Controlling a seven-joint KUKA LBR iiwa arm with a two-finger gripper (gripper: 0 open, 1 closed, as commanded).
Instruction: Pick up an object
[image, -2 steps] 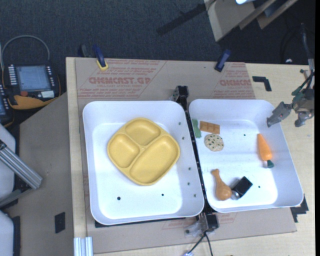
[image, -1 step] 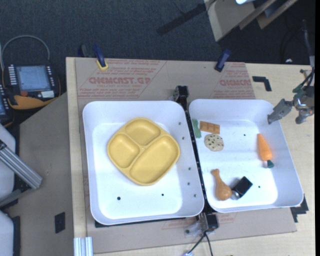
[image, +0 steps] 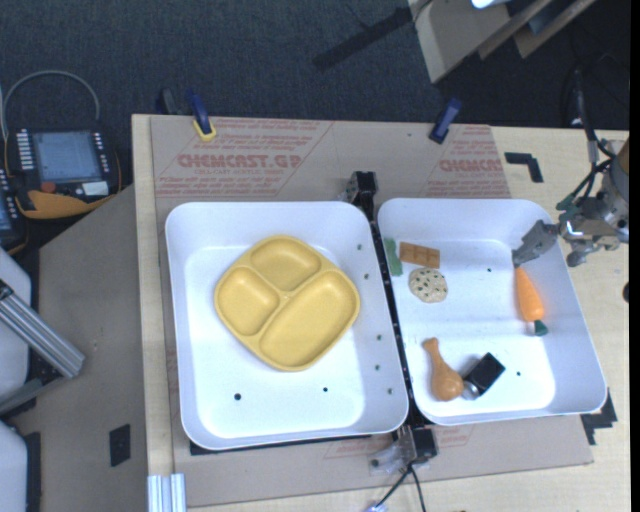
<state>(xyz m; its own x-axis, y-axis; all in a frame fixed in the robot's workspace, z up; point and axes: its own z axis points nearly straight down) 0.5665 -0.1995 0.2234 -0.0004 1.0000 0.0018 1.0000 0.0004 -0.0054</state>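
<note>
Orange plastic carrot (image: 529, 297) is seen lying in the right white bin (image: 570, 390), just below the grey two-finger gripper (image: 553, 243). Nothing is held between the gripper's spread fingers. Further left of it lie a round speckled cookie (image: 429, 286) and a brown wafer (image: 419, 255).

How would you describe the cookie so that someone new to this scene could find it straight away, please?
Look in the right bin, the one without the yellow divided plate. Near its upper left corner, just below the rectangular brown wafer, lies the cookie. It is the only round, pale, dark-speckled item; the carrot and the drumstick are elongated.
</note>
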